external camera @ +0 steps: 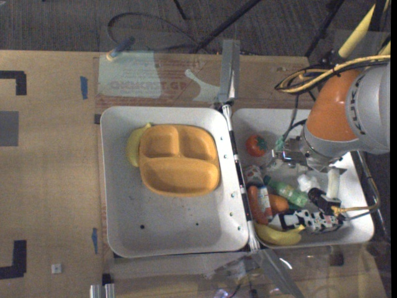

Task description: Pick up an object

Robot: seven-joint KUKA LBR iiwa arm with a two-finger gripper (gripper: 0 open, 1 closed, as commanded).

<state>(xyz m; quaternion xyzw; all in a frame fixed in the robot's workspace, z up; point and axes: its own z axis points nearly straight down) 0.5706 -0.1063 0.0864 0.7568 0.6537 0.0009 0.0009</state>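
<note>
My gripper [304, 164] hangs low over the middle of the right bin [363, 228], mostly covered by the grey and orange wrist above it. Around it lie a red tomato [255, 145] to the left, a green bottle [289, 194] just below, an orange carrot-like piece [278, 203], a red sausage shape [255, 204], a yellow banana [278, 235] at the front wall, a black-and-white cow toy [317, 221] and a white tube [334, 182]. Nothing is seen held.
The left bin [167, 228] holds an orange divided plate [180, 159] with a yellow fruit [132, 146] tucked under its left edge. A metal divider [228, 79] runs between the bins. Yellow and black cables [322, 70] trail off the arm at upper right.
</note>
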